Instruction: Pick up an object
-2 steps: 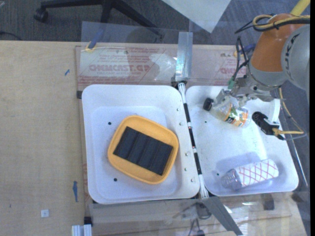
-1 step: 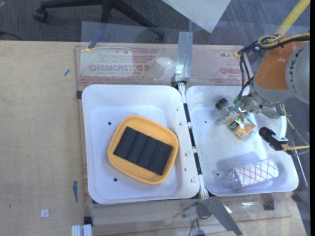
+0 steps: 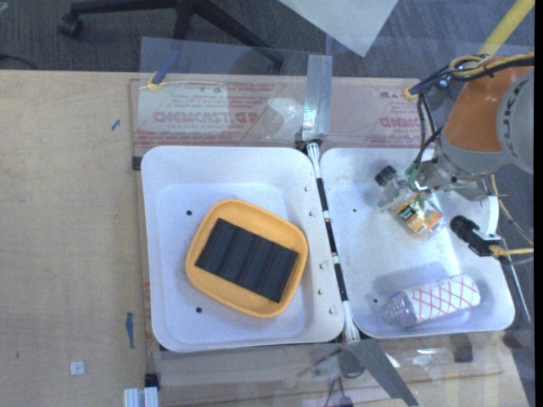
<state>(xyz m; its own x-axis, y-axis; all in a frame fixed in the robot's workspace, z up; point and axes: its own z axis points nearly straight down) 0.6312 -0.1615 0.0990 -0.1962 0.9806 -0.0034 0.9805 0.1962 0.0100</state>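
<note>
My gripper [image 3: 402, 191] hangs low over the back of the right bin [image 3: 365, 253], below the orange band of the arm. A small orange and green carton [image 3: 420, 214] lies right beside it, at its near side; whether they touch cannot be made out. A clear plastic bottle [image 3: 431, 299] with a red-and-white checked label lies on its side at the front of the same bin. In the left bin [image 3: 170, 185] sits a yellow-orange tray [image 3: 204, 236] that carries a black ridged block [image 3: 249, 259].
A clear plastic sheet [image 3: 229, 113] with red lettering lies behind the bins. The wooden bench top [image 3: 64, 227] stretches to the left. An office chair base [image 3: 170, 15] stands on the floor beyond the bench.
</note>
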